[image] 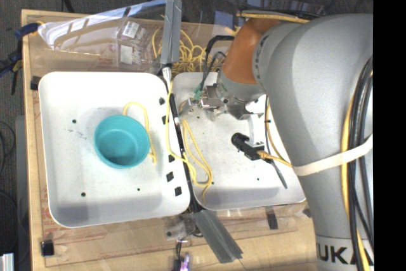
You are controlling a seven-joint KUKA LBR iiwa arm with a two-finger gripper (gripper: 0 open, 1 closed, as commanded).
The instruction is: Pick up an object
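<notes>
A teal bowl (120,141) sits upright in the middle of the left bin (63,200). A thin yellow cord (194,160) lies draped over the wall between the two bins; one loop rests by the bowl's far rim and another trails down the left side of the right bin (254,197). My gripper (200,100) is low over the right bin's far left corner, close to the cord's upper end. The grey arm with its orange band covers the right part of that bin.
A clear plastic sheet (108,35) lies on the bench behind the left bin. A tangle of yellow cable (185,52) sits behind the bins beside a grey upright bar (170,28). Small black clips (172,176) sit on the wall between the bins.
</notes>
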